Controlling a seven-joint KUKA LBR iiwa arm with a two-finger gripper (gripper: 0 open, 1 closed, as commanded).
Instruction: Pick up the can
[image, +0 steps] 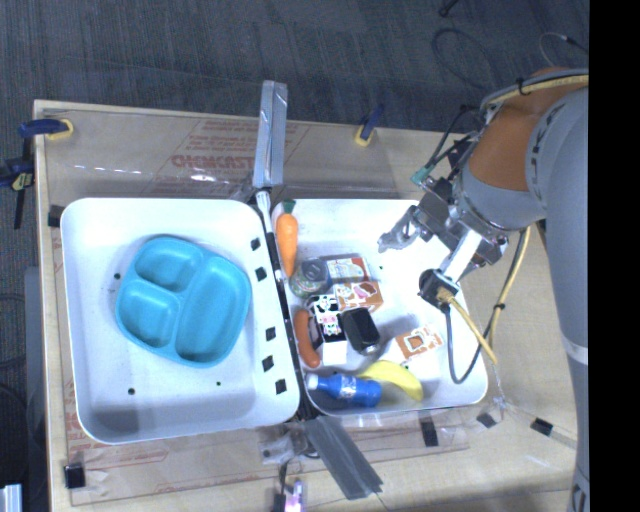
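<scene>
Camera view: gripper (400, 236) state: cannot tell.
Can (327, 271): lies among clutter.
Risk: carrot (287, 243) blocks grasp; slip.

- The left bin (80, 330) held a divided tray (185, 300) near its middle.
- In the right bin (455, 385), the carrot (287, 240) lay along the left wall, upper part.
- The can (333, 272) sat just right of the carrot.
- The bottle (345, 389) and banana (396, 379) lay along the lower edge, touching.
- The gripper (412, 232) hung over the bin's upper right.
</scene>
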